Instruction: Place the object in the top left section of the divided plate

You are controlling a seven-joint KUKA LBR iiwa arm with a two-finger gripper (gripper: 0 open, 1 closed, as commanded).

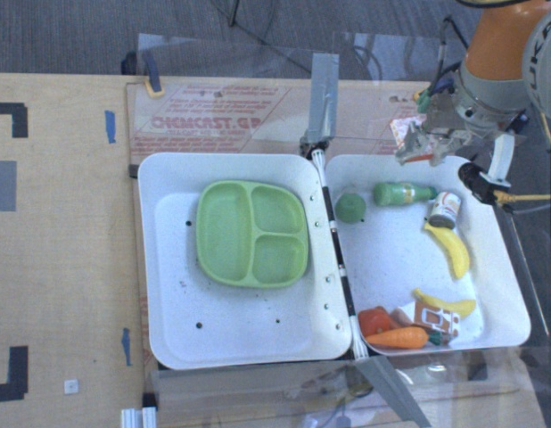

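A light green divided plate (251, 233) lies in the left white bin (168, 328); it has one long section on its left and two smaller ones on its right, all bare. My gripper (427, 148) hangs over the far rim of the right bin (512, 328), just above a green bottle (403, 193) lying on its side. The orange-banded wrist (503, 34) rises behind it at the upper right. Also in the right bin are a green ball (350, 207), a small jar (445, 209), a banana (451, 248) and a carrot (400, 337).
A second banana (449, 306), a small printed box (433, 317) and a red vegetable (375, 319) crowd the right bin's near corner. A grey post (323, 96) stands behind the divider between the bins. Cables (512, 199) trail along the right rim.
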